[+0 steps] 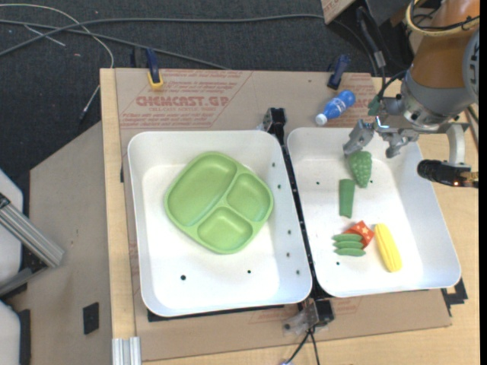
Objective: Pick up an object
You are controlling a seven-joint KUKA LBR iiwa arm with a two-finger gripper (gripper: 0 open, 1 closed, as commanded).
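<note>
The fingers [377,140] were spread, holding nothing. Just below them lay a bumpy green toy [361,166], its long axis pointing away from the fingers.

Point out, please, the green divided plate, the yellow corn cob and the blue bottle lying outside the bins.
green divided plate [219,201]: camera view, on the ridge where its three compartments meet.
yellow corn cob [387,247]: camera view, middle of the cob.
blue bottle [335,106]: camera view, middle of its body.

The arm [445,44] runs off the right edge; the red toy [363,232] lies half hidden.
</note>
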